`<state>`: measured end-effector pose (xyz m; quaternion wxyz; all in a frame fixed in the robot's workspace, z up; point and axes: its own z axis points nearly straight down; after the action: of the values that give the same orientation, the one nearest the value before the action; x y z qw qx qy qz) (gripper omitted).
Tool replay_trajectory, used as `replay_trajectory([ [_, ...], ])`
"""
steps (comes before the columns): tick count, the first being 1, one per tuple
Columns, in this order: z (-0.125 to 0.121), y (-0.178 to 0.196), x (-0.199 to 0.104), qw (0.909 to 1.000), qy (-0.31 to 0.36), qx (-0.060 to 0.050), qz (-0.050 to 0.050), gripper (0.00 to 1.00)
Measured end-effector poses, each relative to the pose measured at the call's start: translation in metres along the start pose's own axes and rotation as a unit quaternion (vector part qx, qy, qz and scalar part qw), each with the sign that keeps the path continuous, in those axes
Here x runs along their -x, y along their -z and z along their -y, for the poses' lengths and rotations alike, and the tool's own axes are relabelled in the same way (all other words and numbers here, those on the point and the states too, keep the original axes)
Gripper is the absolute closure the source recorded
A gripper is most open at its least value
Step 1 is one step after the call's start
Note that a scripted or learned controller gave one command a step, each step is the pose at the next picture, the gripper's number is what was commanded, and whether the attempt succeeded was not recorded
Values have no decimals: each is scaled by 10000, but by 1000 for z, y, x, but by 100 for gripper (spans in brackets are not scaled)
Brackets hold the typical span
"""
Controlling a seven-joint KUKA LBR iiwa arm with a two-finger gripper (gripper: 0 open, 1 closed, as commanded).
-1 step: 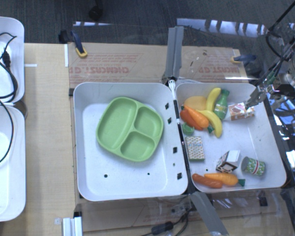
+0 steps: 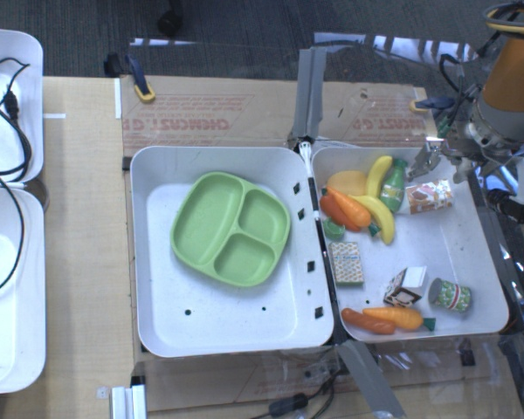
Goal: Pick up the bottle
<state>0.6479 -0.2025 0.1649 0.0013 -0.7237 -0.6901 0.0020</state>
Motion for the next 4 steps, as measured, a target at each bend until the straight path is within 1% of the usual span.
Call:
replay_trajectory([
  [1,-11,-73,-19,9999,167,28,8,0],
  [2,28,-74,-70,9957,-930,3,-6,0],
  [3,130,-76,-61,9923,-1238,-7,-7,0],
  [4,43,-50,-38,9871,-1598,5,0,0],
])
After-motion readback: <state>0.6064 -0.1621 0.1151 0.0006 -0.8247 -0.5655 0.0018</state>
